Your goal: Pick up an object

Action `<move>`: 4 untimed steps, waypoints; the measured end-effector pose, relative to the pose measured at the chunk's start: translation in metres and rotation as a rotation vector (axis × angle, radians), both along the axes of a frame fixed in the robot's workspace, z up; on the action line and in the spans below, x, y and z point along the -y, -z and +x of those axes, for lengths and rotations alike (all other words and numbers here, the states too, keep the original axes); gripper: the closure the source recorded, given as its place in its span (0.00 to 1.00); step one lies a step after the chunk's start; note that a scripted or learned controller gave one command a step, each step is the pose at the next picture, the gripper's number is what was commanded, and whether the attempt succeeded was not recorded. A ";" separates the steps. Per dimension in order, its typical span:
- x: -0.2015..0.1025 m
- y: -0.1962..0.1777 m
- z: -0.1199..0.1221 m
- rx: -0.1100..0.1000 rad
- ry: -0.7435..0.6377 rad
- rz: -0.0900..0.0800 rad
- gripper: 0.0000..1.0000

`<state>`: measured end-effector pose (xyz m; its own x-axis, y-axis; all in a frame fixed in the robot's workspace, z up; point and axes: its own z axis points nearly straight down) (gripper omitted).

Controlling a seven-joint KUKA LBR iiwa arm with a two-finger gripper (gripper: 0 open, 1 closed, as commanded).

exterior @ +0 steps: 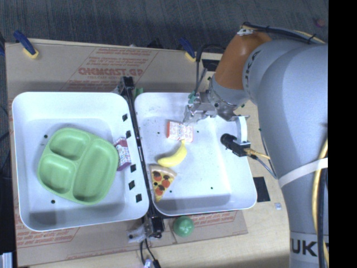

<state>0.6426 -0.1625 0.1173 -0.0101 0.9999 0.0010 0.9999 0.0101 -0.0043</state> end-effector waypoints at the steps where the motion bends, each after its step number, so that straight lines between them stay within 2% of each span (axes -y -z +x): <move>1: -0.024 -0.095 -0.067 0.003 0.006 0.000 1.00; 2: -0.018 -0.088 -0.123 0.000 0.003 -0.002 1.00; 3: -0.018 -0.088 -0.123 0.001 0.004 -0.002 0.00; 4: -0.018 -0.088 -0.123 0.001 0.004 -0.002 0.00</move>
